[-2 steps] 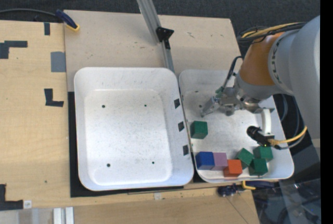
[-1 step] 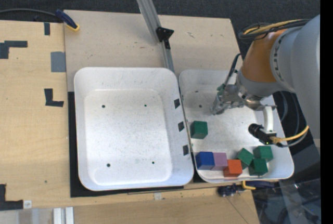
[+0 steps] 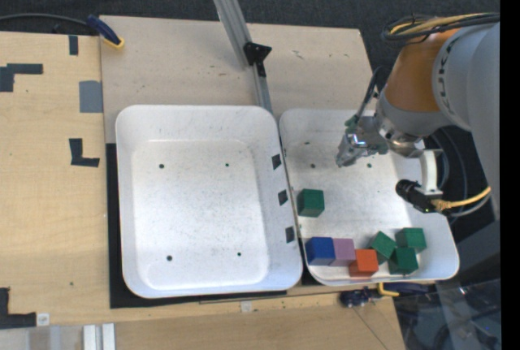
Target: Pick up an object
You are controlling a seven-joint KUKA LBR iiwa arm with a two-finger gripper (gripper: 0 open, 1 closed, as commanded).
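My gripper (image 3: 351, 152) hangs over the upper middle of the right bin (image 3: 325, 129), reaching in from the right under the orange-banded wrist. A green cube (image 3: 311, 201) lies alone below and to the left of it, apart from the fingers. Along the bin's front edge sit a blue cube (image 3: 320, 250), a lilac cube (image 3: 344, 250), an orange cube (image 3: 366, 261) and three green blocks (image 3: 400, 248). Nothing shows between the fingers.
The left bin (image 3: 130, 202) stands beside the right one, sharing a raised rim. A slanted metal pole (image 3: 230, 7) runs down to the bins' back edge. Yellow and black cables (image 3: 439, 198) hang at the right bin's right side.
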